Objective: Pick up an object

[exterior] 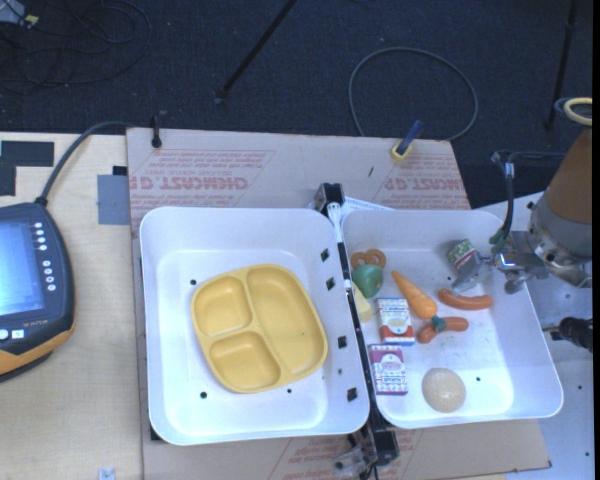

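The right bin (533,366) holds several small toy foods. Among them are a brown pretzel (368,261), a green piece (366,281), an orange carrot (414,294), and two orange-red sausages (465,299) (445,326). It also holds two red-and-white cartons (394,319) (387,369), a beige ball (444,389) and a small grey-green can (463,255). My gripper (508,261) hangs at the bin's right rim, just right of the can and above the upper sausage. Nothing is visibly held in it.
A yellow divided plate (258,326) lies in the left bin (156,268). A control pendant with a lit screen (20,278) rests on the bench at far left. Cables trail over the dark floor behind the bench.
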`<state>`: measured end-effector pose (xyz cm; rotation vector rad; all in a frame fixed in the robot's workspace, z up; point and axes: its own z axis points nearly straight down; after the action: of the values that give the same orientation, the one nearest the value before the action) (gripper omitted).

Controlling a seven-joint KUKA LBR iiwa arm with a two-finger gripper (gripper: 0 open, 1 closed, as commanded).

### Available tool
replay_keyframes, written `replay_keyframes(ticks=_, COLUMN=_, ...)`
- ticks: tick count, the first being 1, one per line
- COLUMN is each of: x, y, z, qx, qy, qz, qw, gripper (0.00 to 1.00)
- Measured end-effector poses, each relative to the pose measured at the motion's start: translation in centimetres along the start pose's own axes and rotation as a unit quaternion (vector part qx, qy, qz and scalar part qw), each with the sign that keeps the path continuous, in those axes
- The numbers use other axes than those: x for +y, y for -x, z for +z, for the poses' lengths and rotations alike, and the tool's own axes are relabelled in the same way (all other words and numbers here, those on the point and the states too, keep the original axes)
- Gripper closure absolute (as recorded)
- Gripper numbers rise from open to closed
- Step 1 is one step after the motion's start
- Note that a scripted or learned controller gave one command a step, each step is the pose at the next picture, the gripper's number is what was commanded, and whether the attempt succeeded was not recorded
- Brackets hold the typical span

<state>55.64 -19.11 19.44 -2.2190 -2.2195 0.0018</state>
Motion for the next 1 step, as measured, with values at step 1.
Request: replay_keyframes(ticks=1, x=5.38, y=-4.85, z=11.11, qx=0.0, qy=0.001, qz=-0.002, qw=1.0, gripper=0.0)
